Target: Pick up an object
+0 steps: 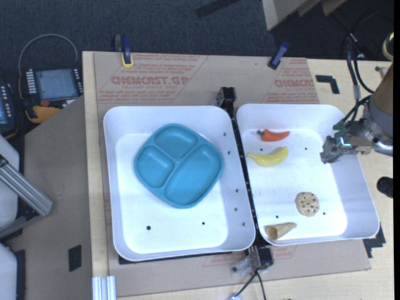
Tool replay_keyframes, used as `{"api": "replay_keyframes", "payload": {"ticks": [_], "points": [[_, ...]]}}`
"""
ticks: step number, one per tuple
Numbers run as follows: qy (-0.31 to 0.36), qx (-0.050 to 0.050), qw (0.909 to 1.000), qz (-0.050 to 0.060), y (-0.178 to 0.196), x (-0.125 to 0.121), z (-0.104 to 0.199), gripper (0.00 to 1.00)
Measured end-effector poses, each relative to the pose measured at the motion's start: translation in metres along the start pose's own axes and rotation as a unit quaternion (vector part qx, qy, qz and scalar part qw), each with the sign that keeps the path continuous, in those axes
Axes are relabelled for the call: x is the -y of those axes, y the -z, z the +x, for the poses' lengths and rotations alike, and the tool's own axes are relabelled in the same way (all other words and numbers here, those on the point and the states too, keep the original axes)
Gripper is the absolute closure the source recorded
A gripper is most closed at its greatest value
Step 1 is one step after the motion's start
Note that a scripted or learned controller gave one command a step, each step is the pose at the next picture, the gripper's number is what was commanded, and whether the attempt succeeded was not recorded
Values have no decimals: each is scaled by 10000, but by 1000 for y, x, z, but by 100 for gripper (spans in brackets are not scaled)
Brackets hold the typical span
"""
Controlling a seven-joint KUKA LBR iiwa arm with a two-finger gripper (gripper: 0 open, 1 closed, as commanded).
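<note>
In the right bin (350,186) lie a red-orange chili pepper (274,135), a yellow banana (269,157), a round cookie (307,204) and a tan cone-shaped piece (279,230). My gripper (332,151) hangs over the bin's right side, level with the banana and about a hand's width to its right. Nothing shows beneath or between it. The arm enters from the right edge.
The left bin (125,224) bears a blue divided plate (179,165) near its middle. A black clamp (226,96) sits between the bins at the back. Cables run at the upper right, and a handheld pendant (55,84) lies off the bench at left.
</note>
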State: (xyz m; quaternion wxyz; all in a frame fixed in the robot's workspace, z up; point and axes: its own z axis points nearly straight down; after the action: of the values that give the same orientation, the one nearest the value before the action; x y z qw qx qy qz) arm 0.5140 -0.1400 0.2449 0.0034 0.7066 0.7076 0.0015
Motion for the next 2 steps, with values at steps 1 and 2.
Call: {"api": "replay_keyframes", "payload": {"ticks": [1,2], "points": [[21,-23,10000,43,-13,-15,51,100],[30,-20,10000,15,-9,-43,107,100]]}}
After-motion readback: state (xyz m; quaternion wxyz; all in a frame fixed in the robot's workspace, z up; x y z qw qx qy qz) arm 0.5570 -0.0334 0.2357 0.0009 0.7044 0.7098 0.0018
